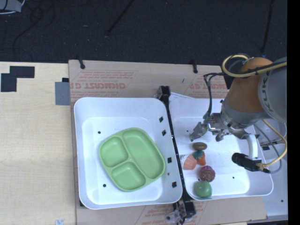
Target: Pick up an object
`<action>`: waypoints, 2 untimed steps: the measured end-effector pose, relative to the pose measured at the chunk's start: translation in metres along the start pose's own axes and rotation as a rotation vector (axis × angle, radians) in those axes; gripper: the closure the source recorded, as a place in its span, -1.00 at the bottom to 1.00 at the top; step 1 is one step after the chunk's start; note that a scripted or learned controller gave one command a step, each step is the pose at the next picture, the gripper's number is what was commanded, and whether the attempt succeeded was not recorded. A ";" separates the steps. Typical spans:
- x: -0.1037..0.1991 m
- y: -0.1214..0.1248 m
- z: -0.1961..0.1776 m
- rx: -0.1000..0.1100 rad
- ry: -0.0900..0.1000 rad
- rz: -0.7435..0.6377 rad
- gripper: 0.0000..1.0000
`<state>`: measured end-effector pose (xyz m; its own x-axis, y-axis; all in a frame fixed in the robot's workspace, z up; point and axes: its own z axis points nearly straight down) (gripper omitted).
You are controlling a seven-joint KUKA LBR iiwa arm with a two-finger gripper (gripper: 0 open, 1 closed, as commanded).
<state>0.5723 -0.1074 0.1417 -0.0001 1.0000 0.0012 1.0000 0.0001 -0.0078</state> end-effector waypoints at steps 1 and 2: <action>0.001 -0.001 0.054 0.000 0.000 0.000 -1.00; 0.000 0.000 0.041 -0.002 0.000 0.005 1.00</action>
